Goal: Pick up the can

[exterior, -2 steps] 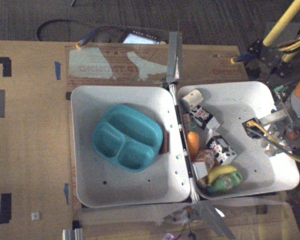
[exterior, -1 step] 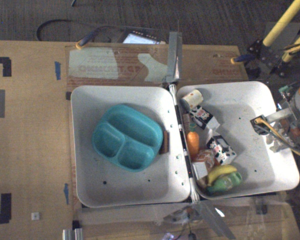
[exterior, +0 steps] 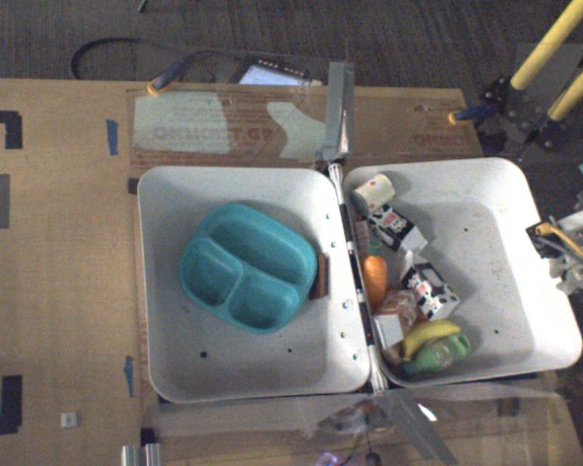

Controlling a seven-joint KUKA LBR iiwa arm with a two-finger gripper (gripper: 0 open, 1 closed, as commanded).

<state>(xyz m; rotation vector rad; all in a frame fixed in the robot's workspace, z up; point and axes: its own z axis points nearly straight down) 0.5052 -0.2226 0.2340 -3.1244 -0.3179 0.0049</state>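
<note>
Cardboard bench (exterior: 58, 260), lettering unreadable, can (exterior: 372, 192) in right bin's (exterior: 505, 289) far corner, label illegible

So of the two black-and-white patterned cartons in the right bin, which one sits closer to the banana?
The lower black-and-white patterned carton, just above the yellow banana. The other carton lies further up, near the white can.
</note>
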